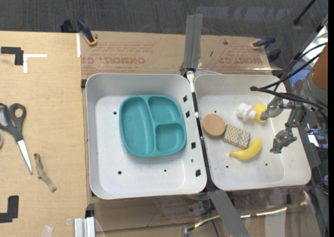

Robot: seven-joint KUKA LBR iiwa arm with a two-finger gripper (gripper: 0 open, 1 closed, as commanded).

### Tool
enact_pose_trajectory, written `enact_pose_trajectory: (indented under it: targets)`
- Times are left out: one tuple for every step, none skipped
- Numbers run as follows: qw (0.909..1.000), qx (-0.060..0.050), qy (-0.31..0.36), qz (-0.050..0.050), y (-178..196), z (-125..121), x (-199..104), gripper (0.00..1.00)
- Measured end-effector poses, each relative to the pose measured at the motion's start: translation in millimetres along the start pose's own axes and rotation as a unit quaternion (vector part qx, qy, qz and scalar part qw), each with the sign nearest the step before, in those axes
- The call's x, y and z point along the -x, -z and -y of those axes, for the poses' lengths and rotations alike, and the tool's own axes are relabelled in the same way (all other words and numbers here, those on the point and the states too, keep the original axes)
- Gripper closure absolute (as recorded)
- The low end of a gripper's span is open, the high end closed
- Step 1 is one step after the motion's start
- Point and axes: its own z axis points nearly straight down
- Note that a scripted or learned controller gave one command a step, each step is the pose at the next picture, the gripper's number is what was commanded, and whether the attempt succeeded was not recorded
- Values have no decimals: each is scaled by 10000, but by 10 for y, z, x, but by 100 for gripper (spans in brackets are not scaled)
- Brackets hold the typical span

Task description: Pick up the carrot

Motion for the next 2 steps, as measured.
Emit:
enact_pose_trajectory:
  targets:
    - [9910, -1, 1335, 6, -1003, 198, 804, 0]
    - [9930, 5, 1183, 46, -1524, -514, 1100, 0]
